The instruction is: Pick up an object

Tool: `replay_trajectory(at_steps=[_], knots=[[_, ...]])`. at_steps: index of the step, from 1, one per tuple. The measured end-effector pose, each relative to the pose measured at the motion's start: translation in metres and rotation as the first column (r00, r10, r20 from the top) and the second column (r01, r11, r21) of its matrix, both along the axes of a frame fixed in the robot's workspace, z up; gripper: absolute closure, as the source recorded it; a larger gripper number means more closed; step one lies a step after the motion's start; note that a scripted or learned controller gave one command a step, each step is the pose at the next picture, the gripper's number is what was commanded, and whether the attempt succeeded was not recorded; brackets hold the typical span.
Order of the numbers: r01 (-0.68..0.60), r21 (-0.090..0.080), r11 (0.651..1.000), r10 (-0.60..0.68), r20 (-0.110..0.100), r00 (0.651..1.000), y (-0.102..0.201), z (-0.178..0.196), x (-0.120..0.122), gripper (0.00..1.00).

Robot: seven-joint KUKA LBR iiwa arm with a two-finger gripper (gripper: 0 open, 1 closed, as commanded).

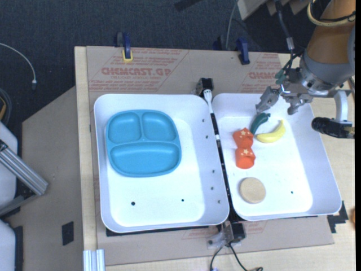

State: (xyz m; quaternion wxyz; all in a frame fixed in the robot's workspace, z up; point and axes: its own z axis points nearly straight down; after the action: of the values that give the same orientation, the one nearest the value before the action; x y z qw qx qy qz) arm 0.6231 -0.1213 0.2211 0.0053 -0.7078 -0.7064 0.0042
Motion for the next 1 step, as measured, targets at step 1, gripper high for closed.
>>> replay_trajectory(at_steps=[1], knots=[[-0.002, -0.001, 1.000, 0.002, 0.012, 1.000, 0.0005, 0.0082, 0.0018, 0.00]])
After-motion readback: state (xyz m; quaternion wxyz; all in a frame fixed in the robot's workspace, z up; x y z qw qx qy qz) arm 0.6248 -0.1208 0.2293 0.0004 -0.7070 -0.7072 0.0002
